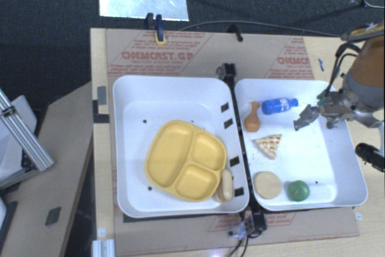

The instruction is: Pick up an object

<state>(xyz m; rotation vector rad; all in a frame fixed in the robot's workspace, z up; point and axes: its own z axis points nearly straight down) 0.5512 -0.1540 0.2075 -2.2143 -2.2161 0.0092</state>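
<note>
We can read red letters on the brown board [180,48] under the bins: "CHEMCAST GP", printed again near the far right corner. The left bin [135,129] holds a yellow tray [183,159] with three parts, and a small tan bun [225,185] touches the tray's near corner. In the right bin [346,171] we see a blue bottle [278,105], a brown drumstick [252,118], a pizza slice [268,144], a round cookie [267,185] and a green ball [298,190]. The claw [310,117] hangs over the right bin, just right of the blue bottle and apart from it. It holds nothing, but we cannot tell how wide it is.
</note>
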